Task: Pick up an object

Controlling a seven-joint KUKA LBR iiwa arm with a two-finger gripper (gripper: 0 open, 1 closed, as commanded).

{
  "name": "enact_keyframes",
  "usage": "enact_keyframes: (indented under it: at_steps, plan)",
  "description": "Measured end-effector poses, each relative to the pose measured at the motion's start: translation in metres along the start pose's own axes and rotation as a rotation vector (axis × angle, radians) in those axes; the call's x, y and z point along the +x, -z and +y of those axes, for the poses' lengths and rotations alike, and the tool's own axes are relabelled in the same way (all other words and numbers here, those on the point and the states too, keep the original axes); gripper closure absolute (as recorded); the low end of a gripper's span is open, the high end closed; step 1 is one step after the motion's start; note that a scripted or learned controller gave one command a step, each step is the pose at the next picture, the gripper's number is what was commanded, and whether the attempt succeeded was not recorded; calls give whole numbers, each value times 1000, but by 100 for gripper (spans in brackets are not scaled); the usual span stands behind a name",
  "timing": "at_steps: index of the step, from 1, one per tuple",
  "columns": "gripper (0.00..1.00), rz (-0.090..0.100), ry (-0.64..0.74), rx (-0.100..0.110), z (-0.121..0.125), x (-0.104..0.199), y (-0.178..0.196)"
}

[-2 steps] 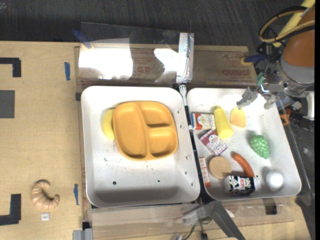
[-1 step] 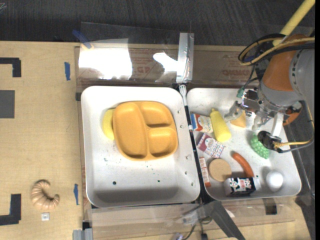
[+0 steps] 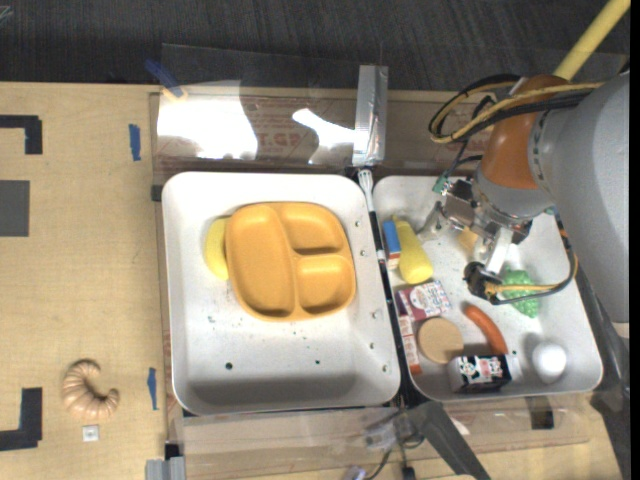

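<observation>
Low over the right-hand bin [image 3: 575,268] hangs the claw [image 3: 492,266], tucked under the grey arm's orange band [image 3: 508,158], and from where I stand I cannot tell whether it is clenched or released, nor whether anything sits in it. Just beside it, toward the near right, lies a green toy [image 3: 520,290], which looks like the closest thing to pick; an orange sausage-shaped piece [image 3: 485,326] lies just below that. Farther out in the same bin are a round tan disc [image 3: 440,340], a small printed packet [image 3: 425,296], a yellow block [image 3: 412,256] against the left wall, a black-and-white carton [image 3: 483,369] at the near edge, and a white ball [image 3: 548,358] in the near corner. The worry, as I judge it, is the crowding: the green toy is lumpy and uneven, so a grab could slide off it or nudge it against the sausage piece, and the claw might catch two things or none. A yellow and black cable [image 3: 530,286] loops right by the toy and could snag or push it aside. Anything close to a bin wall would be hard to get around. Over in the left bin [image 3: 200,368] an orange divided tray [image 3: 290,258] lies on a yellow thing [image 3: 214,246], well apart from the claw.
</observation>
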State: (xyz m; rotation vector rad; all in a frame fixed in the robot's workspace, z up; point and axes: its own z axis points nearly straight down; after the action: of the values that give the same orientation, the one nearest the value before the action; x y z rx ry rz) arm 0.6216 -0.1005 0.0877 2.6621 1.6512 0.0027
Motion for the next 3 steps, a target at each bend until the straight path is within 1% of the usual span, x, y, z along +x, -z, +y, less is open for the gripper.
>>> enact_keyframes:
  at_steps: [1,2,3]
  plan:
    - [0,2,17,2,12,6,-1]
    - [100,4,20,-3,13,8,12]
    - [100,6,-312,6,-16,72,100]
